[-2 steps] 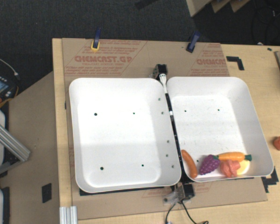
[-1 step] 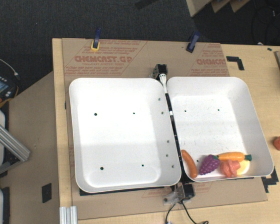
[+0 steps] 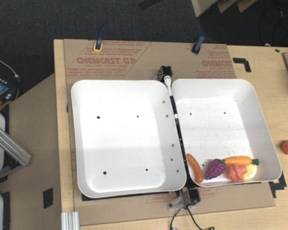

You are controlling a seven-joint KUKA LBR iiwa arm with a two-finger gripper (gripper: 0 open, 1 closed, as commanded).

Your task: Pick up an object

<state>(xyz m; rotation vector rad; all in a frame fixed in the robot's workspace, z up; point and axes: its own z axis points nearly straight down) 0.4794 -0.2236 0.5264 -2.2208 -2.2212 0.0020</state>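
Toy foods lie clustered at the near edge of the right bin: an orange sausage-shaped piece against the left wall, a purple bunch of grapes, an orange carrot with a green tip, a red piece and a pale yellow piece under the carrot. The pieces touch or overlap one another.
The left bin sits beside the right one, joined by a black divider strip. Both rest on a cardboard sheet held by blue clamps. A small red object lies on the bench right of the bins.
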